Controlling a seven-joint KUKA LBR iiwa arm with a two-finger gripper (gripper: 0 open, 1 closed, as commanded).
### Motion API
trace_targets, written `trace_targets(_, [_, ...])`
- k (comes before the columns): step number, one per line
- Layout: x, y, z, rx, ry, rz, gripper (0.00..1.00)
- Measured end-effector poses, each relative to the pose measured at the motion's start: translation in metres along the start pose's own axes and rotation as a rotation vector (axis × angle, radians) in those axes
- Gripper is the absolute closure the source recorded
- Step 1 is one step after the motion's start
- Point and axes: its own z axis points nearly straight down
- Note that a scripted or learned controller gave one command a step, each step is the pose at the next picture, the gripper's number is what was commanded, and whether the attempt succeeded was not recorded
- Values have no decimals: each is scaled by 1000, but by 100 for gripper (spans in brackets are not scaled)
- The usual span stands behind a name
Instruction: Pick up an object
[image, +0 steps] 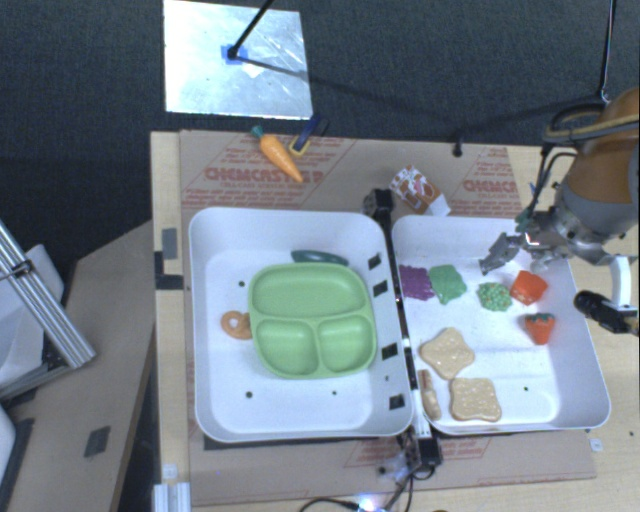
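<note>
My gripper (503, 250) hangs over the far side of the right bin (585, 395), where toy foods (495, 296) lie in a row with two toast pieces (447, 352) nearer the front, while the left bin (215, 330) holds a divided plate (310, 320) with a pretzel (236, 325) at its left.

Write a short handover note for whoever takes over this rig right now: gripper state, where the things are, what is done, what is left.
Gripper: over the far part of the right bin, fingers spread, nothing between them.
Right bin: purple piece, green leafy piece, round green piece, orange-red piece, small red piece, two toast slices.
Left bin: green divided plate, small pretzel-like ring.
Outside the bins: toy carrot.
Done: nothing picked yet.
Left: close on an object and lift; the round green piece looks nearest.
</note>
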Motion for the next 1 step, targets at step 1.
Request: trace_targets(1, [3, -10, 53, 0, 0, 1, 0])
